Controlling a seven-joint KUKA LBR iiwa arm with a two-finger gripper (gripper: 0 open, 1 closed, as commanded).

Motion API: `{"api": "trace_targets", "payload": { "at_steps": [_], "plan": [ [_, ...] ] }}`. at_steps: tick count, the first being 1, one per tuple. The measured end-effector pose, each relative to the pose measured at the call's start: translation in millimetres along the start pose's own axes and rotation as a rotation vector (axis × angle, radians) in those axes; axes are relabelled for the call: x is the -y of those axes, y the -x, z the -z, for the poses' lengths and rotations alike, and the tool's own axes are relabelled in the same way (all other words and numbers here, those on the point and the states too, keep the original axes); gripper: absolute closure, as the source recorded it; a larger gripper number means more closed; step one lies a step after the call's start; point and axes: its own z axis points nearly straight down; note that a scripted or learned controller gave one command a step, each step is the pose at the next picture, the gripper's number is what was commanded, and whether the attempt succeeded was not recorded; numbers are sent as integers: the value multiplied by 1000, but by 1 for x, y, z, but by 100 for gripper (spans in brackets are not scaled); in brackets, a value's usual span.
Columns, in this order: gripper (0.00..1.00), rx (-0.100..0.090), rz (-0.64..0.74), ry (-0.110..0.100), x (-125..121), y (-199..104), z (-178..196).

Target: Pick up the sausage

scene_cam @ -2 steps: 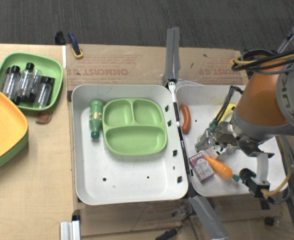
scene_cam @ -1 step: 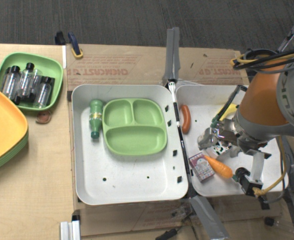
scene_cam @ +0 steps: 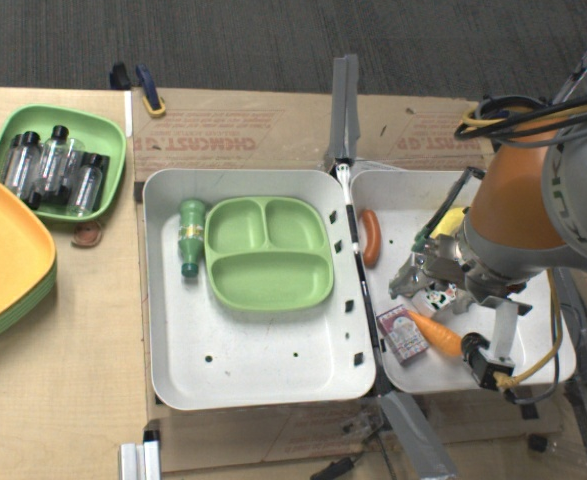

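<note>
Where cardboard (scene_cam: 273, 133) covers, bins (scene_cam: 173, 368) perhaps rest.

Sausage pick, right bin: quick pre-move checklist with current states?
1. Sausage located: ok, it lies in the right bin near the bin's left wall.
2. Sausage free of neighbours: ok, the carrot and the small pink box lie apart from it, toward the bin's front.
3. Gripper over the sausage: not ok, it sits to the sausage's right, above the bin's middle.
4. Finger state: cannot tell, the wrist hides it.
5. Room at the wall for a finger: cannot tell from this slant.
6. Left bin items in the way: ok, the green plate and green bottle sit beyond the divider.
</note>
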Motion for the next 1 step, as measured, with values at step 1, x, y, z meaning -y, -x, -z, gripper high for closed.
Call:
{"api": "trace_targets", "payload": {
  "at_steps": [1],
  "plan": [
    [0, 1, 9, 0, -3, -2, -3]
  ]
}}
